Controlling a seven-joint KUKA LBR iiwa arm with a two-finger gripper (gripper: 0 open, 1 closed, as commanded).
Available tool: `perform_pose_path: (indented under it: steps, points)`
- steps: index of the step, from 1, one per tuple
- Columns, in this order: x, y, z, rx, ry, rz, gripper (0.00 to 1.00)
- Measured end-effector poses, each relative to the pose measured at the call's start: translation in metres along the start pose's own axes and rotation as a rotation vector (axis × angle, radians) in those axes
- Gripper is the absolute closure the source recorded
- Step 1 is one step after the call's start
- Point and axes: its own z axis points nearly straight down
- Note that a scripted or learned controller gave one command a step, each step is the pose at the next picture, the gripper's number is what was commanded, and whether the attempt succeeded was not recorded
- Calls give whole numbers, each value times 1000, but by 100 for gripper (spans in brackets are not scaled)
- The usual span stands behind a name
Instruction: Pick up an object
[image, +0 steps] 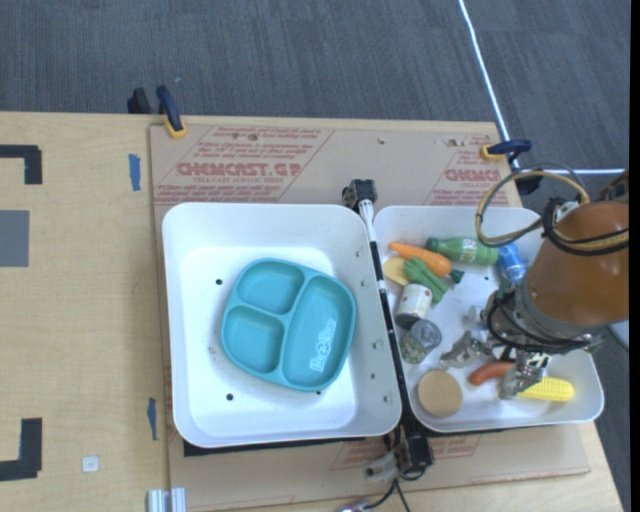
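Observation:
My gripper (524, 377) reaches down into the front right part of the right bin (590, 412), under the orange band of the arm (582, 262). Its tip sits right over a yellow corn cob (550, 391) and beside a small orange-red piece (488, 373). A grey metal piece (460, 350) lies just to its left. Further left are a tan round disc (440, 393), a crumpled silver item (420, 336) and a white can (415, 300). An orange carrot (421, 258), a green bottle (463, 250) and a blue bottle (510, 264) lie at the back of the bin.
The left bin (190, 300) holds a teal divided plate (288, 324). A black clamp (359, 192) stands at the back where the two bins meet. Cables (520, 200) loop above the arm near the right bin's far edge.

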Motion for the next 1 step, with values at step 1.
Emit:
perform_pose_path:
  steps: [1]
  points:
    - [2,17,11,-8,7,-277,0]
